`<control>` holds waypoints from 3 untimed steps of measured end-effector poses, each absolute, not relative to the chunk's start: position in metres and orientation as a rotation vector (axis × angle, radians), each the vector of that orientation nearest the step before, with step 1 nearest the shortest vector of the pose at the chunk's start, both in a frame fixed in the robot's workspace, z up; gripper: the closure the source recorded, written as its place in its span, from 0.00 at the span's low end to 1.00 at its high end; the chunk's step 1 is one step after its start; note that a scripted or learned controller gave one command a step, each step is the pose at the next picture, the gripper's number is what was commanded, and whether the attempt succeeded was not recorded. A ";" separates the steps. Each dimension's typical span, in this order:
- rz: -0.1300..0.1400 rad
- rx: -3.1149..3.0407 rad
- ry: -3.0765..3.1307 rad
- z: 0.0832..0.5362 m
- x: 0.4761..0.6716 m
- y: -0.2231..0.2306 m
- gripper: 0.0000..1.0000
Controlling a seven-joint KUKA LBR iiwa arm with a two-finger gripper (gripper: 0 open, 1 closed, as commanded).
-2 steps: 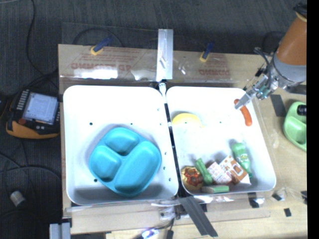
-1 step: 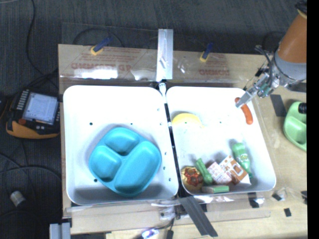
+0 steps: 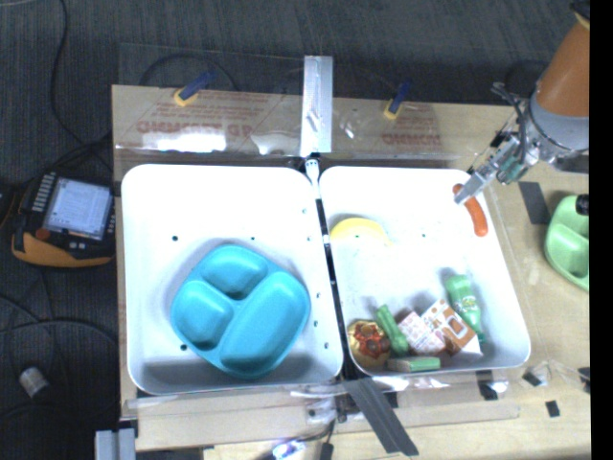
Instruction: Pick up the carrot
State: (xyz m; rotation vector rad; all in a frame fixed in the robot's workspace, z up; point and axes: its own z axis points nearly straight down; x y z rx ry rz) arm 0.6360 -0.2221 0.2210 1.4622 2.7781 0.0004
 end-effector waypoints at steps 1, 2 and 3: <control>0.002 1.460 2.778 0.229 0.637 -0.221 1.00; 0.004 1.459 2.778 0.237 0.639 -0.221 1.00; -0.002 1.428 2.798 0.256 0.572 -0.220 1.00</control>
